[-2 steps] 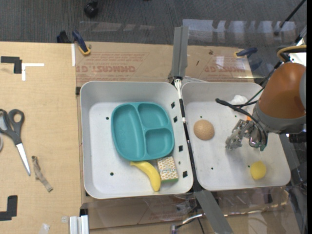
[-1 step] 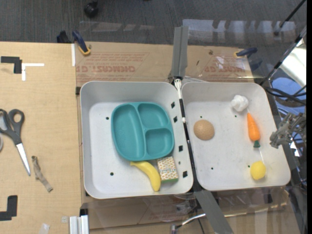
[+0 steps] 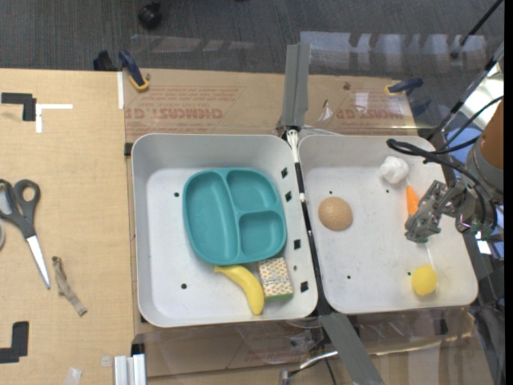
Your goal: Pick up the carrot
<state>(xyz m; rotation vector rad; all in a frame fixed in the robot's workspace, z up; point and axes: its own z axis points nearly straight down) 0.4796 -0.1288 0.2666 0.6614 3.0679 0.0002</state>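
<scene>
Carrot (image 3: 411,198) lies in the right bin (image 3: 361,291), close to its right wall, just below a white ball (image 3: 393,169); only a short orange length shows, the rest hidden behind the gripper (image 3: 420,228). Gripper sits directly beside and partly over the carrot, low in the bin, likely placed there for a grasp from above. Nothing visible between its parts; whether it has closed on anything cannot be told from this slant. A brown egg-like ball (image 3: 335,213) and a lemon (image 3: 424,280) lie well apart from the carrot, so no crowding except the white ball. Left bin (image 3: 152,247) carries a teal tray (image 3: 235,216), a banana (image 3: 244,285) and a small box (image 3: 275,277). Bench (image 3: 64,215) is pale wood with scissors (image 3: 26,223); cardboard behind the bins, grey carpet beyond.
</scene>
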